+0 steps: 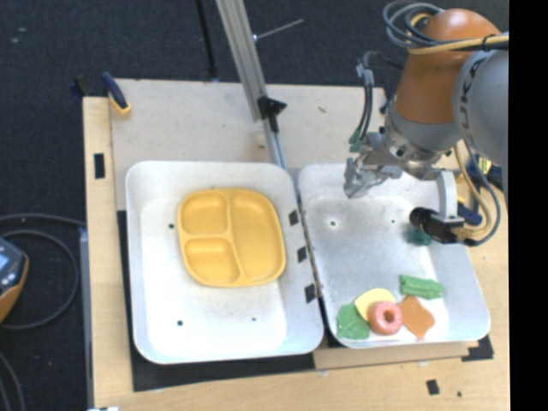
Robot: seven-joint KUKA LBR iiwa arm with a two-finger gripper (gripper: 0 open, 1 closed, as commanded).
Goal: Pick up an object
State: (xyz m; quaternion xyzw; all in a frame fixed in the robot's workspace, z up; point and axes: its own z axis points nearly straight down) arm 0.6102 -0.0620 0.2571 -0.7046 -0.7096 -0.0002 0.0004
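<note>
Grey hand (358, 181) hangs above the right bin (360, 238), finger spread unclear, holding nothing.

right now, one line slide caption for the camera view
Gripper above right bin; toy pieces clustered at its near edge, yellow divided plate in left bin.

We count two white bins: the left bin (154, 332) and the right bin (360, 229) beside it. In the left bin lies one yellow divided plate (231, 235), with three compartments. Toward the right bin's near edge we count five small pieces: one green piece (351, 322), one yellow piece (373, 300), one pink ring (386, 318), one orange piece (418, 317) and one green strip (421, 287). One arm with one gripper (358, 181) hangs above the right bin's far edge.
</note>
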